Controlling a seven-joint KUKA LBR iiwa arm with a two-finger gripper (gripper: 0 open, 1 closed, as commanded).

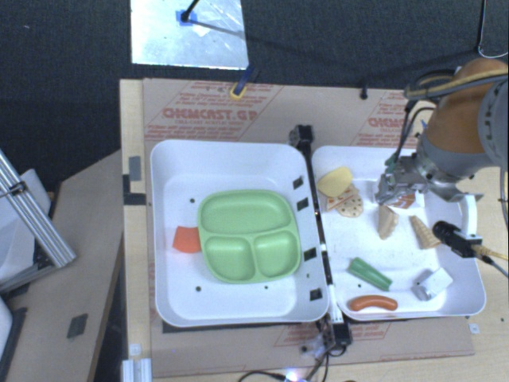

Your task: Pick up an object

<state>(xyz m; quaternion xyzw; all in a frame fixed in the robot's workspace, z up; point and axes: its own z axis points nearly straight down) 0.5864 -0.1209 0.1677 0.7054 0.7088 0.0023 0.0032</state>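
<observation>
My pincer (391, 188) sits low in the right bin (469, 293), toward its 12 o'clock wall; whether it is open, closed or gripping cannot be determined from this view. Candidate objects lie around it: a yellow piece (335, 181) and a perforated cracker (346, 204) at 9 o'clock, a pale wedge (386, 221) just below at 6 o'clock, a cone (423, 231) at 4 o'clock, and a green pod (369, 274), sausage (373, 302) and grey block (430, 284) farther toward 6 o'clock. The left bin (171, 181) carries a green divided tray (248, 235) with an orange block (187, 239) at its 9 o'clock.
</observation>
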